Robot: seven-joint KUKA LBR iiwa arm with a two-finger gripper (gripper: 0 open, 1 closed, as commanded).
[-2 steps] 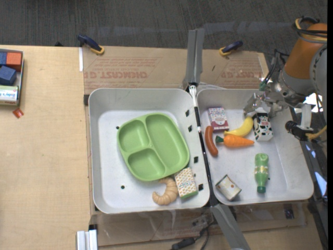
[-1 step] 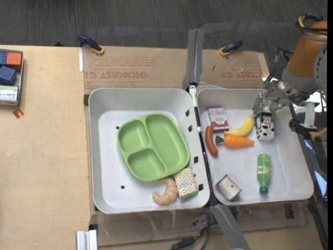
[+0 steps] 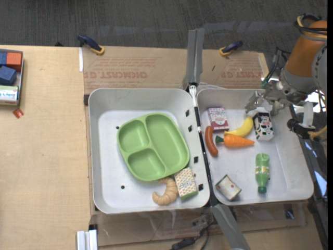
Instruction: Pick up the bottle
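You see the bottle point(image 3: 262, 172) lying on its side in the right bin point(image 3: 291, 189), near the bin's front right corner, cap end toward the front, touching nothing. The pincer point(image 3: 264, 104) sits over the back of the same bin, well apart from the bottle and just above a black-and-white carton point(image 3: 264, 127); you cannot tell how far it is open or whether it has hold of anything. Beside the carton lie a banana point(image 3: 242, 127), a carrot point(image 3: 237, 141), a sausage point(image 3: 210, 140) and a small pink box point(image 3: 218, 119). The left bin point(image 3: 101, 155) holds a green divided plate point(image 3: 152, 146), with a croissant point(image 3: 166, 192) just beside its front edge.
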